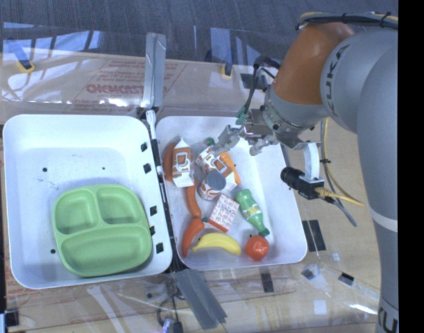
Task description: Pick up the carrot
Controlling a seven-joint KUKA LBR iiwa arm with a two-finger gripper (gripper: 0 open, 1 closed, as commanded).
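Note:
The right bin [284,207] holds a heap of toy groceries. A slim orange carrot [231,168] lies at a slant in the upper middle of the heap, partly tucked under an orange-and-white packet [210,159]. My gripper [241,139] hovers over the bin's back part, just above and slightly right of the carrot's upper end. Its fingers stand open with nothing between them. The grey arm with its orange band [305,61] comes in from the upper right.
Around the carrot lie a small carton [181,162], a grey can [213,183], a green bottle [252,212], a red-white box [225,212], a banana [218,243], a tomato [257,247] and other orange pieces [191,217]. The left bin [31,144] holds a green divided plate [100,229].

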